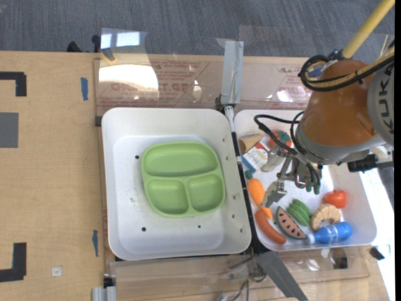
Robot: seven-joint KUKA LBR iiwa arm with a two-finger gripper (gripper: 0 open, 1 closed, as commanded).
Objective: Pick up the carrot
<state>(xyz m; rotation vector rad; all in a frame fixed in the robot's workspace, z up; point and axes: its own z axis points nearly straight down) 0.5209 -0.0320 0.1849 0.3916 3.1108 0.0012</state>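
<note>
Carrot [255, 190] lies against the right bin's [369, 227] left wall, beside a sausage [270, 230]. The end effector [280, 187] hangs just right of it; whether it grips anything I cannot tell.

So on the desk [44, 187] the left bin [119, 137] has a divided plate [182, 178] sitting in its middle. The right bin [366, 231] is crowded: carrot [255, 190] by its left wall, gripper [276, 190] just right of it, probably not touching.
</note>
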